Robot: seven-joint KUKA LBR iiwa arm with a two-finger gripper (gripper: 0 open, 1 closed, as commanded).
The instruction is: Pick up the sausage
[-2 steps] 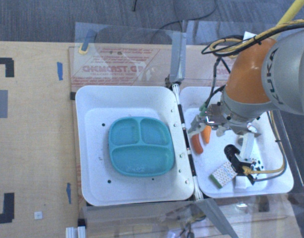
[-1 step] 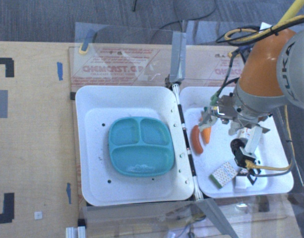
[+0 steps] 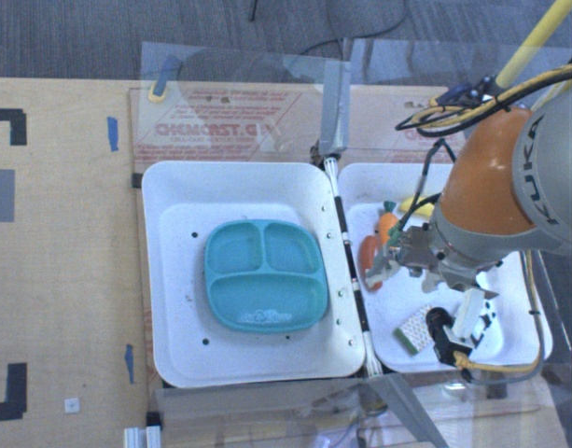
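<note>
The sausage (image 3: 369,249), a short red-orange piece, lies at the left side of the right bin (image 3: 519,343), close to the wall between the bins. My gripper (image 3: 383,267) is down in that bin right beside the sausage, at its lower right end and touching or nearly touching it. The grey wrist and the orange band of the arm (image 3: 486,189) cover most of the bin's middle.
An orange carrot with a green top (image 3: 388,221) and a yellow item (image 3: 413,203) lie just behind the sausage. A small green-and-white patterned piece (image 3: 414,330) sits at the bin's front. The left bin (image 3: 174,203) holds a teal divided plate (image 3: 265,275).
</note>
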